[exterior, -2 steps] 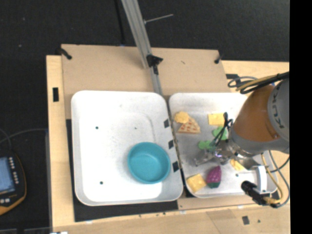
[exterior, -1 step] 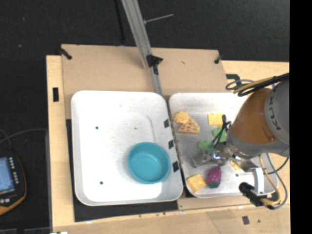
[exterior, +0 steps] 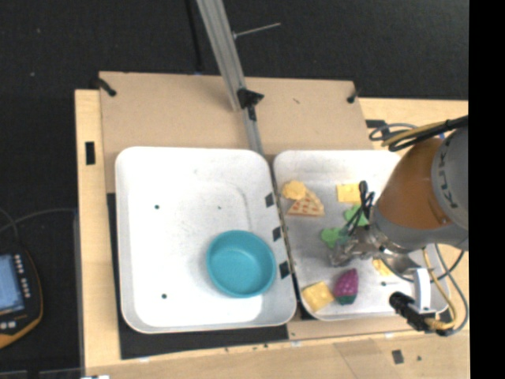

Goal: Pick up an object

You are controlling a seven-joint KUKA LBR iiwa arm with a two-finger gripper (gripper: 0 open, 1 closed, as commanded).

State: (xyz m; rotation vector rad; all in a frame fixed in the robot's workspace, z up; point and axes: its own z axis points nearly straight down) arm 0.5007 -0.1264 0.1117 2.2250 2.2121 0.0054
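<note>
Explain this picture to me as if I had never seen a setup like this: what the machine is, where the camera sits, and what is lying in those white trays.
One fixed camera looks down at a slant on a bench with two shallow white bins. The grey machine with the orange band is a robot arm, reaching in from the picture's right over the right bin. Its jaws hang low among small toy foods: a green piece right beside them, a purple berry-like piece, yellow blocks and a pizza-like wedge. Whether it grips anything is hidden. The left bin holds a blue bowl.
</note>
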